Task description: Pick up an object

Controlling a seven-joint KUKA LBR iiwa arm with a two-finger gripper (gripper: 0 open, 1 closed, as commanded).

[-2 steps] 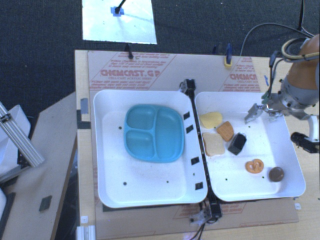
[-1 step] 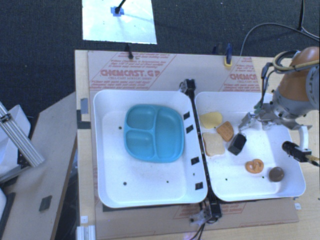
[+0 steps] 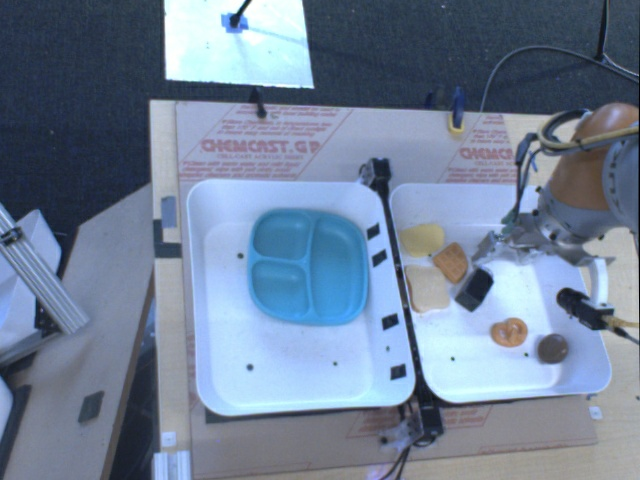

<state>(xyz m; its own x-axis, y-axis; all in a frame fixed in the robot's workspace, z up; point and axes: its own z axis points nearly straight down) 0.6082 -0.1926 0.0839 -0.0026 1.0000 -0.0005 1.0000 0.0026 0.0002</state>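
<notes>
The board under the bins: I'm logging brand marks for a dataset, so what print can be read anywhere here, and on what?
"CHEMCAST GP", red, on the board behind the left bin.
The same red print repeats on the board behind the right bin; there it is partly covered and blurred.
Smaller red lines beneath both: too small to read.

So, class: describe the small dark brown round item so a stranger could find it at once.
Start at the right-hand white bin, the one holding food pieces. Go to its near right corner, just right of the orange ring-shaped piece. There lies the brown round piece: the darkest food item, and solid, with no hole.
</notes>
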